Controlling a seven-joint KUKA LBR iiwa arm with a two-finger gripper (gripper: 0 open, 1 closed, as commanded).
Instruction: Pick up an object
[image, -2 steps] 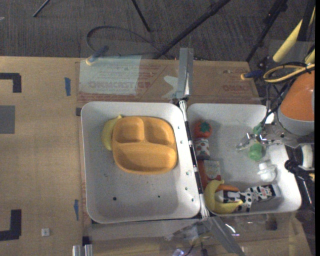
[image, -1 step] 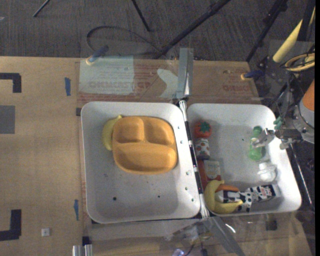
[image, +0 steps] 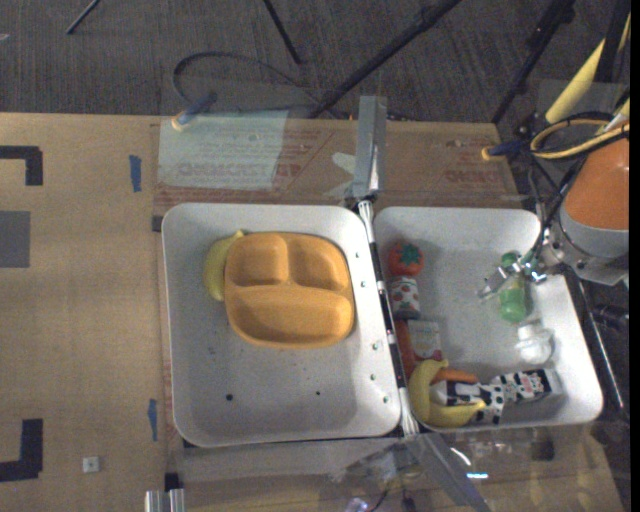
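Hovering at right of frame, the two-finger gripper (image: 500, 283) stands above a small green plastic bottle (image: 513, 296) for picking; its state I cannot tell.

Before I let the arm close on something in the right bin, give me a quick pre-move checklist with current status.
1. Gripper is over the right white bin: ok.
2. A target lies under it: ok, the small green plastic bottle sits right at the gripper.
3. Bottle already between the fingers: cannot tell.
4. Room around the target: ok, the clear plastic cup lies apart, just nearer the camera.
5. Other items out of the way: ok, the yellow banana and black-and-white cow-patterned carton lie along the near wall.
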